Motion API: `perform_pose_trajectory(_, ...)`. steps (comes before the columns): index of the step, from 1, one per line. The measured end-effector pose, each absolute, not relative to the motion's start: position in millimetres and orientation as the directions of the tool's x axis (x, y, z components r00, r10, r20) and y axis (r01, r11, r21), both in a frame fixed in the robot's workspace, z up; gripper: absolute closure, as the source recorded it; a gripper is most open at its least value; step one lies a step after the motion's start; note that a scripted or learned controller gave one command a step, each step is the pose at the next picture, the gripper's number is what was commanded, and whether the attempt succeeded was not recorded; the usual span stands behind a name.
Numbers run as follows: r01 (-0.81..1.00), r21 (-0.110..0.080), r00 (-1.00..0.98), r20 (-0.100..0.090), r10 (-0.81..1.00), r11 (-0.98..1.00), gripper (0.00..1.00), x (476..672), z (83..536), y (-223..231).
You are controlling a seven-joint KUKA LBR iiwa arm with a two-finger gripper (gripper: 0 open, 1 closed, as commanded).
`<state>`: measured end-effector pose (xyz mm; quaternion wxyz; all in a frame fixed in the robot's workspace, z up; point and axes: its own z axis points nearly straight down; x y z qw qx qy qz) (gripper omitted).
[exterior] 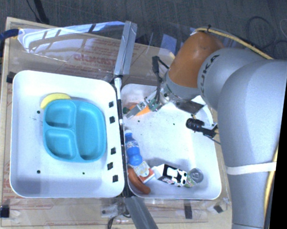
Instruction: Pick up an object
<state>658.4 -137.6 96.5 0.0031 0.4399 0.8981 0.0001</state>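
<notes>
My gripper (148, 106) reaches down into the far left corner of the right bin (182, 137), below the orange wrist band. A small orange object (140, 111) lies right at its tip, against the bin's left wall; whether it is gripped I cannot tell. Along the bin's left side lies a clear bottle with a blue label (132, 154). At the near edge sit a brown sausage-like item (139, 182), a black-and-white carton (172, 175) and a small can (194, 176).
The left bin (21, 138) holds a blue divided plate (75, 130) with a yellow item (56, 98) tucked behind its far left edge. The grey arm (244, 98) covers the right bin's far right side. A divider with black clips (115, 134) runs between the bins.
</notes>
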Motion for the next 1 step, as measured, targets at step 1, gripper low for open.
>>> perform_pose_trajectory(1, 0.788, 0.002, -0.616, -0.005, 0.788, 0.616, 1.00, 658.7, 106.6, -137.5)
